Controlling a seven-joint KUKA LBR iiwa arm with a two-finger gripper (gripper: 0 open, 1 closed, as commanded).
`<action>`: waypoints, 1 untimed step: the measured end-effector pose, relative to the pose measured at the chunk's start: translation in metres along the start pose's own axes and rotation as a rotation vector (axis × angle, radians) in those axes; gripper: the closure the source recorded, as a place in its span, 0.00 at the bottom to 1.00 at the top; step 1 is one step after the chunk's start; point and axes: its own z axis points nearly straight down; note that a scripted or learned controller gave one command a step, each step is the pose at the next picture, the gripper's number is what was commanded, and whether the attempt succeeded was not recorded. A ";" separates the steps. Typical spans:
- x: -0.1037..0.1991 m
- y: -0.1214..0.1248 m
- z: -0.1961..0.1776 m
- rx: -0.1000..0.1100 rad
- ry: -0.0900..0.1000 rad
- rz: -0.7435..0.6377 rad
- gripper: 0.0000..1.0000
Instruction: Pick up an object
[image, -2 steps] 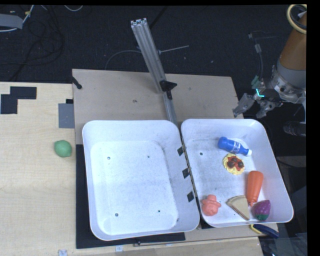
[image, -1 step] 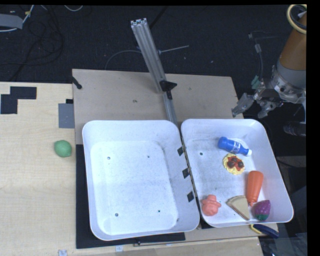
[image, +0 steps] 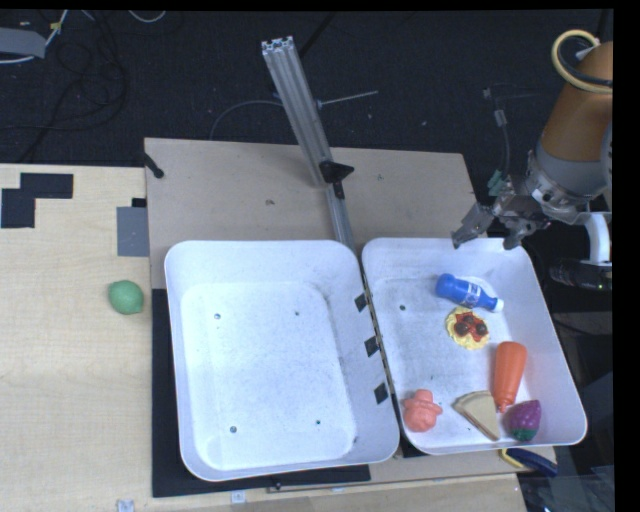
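Your gripper (image: 490, 232) sits over the far rim of the right bin (image: 560, 395), near its top right corner, hanging from the grey wrist below the orange band. Its two dark fingers are spread apart with nothing between them: released, no grasp.

All candidate objects lie in the right bin, along its right half. Nearest the gripper, but apart from it, is a blue bottle (image: 466, 291) with a white cap end, lying on its side, tilted slightly down toward the right. Just below it rests a small yellow disc with red topping (image: 468, 328), flat on the floor of the bin. Below that, an orange carrot (image: 507, 371) lies roughly upright in the view, its lower end touching or just beside a purple-and-green item (image: 524, 418) in the near right corner. A tan wedge-shaped piece (image: 479, 412) sits just left of that item, and a pink lumpy object (image: 421, 410) lies near the bin's near left corner.

The left bin (image: 190, 265) stands beside it. A green ball (image: 126, 297) rests on the bench (image: 60, 380), left of both bins.
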 end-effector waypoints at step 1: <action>-0.008 0.002 0.058 0.001 0.000 0.000 0.00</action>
